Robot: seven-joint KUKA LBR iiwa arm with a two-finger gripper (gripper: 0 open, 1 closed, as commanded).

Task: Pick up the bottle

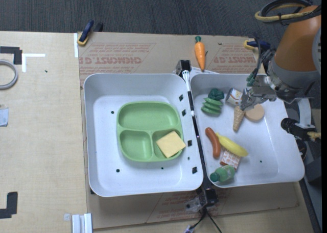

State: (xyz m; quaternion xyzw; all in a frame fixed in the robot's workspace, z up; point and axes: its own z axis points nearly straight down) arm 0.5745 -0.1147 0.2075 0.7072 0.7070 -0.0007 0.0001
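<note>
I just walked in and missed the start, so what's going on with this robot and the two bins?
A robot arm reaches in from the right, its gripper hanging over the far part of the right bin, above an ice cream cone and a round biscuit. The green bottle it is meant to pick up lies untouched at the bin's near edge, beside a sausage and a banana. The left bin holds a green tray with a cheese slice.
</note>
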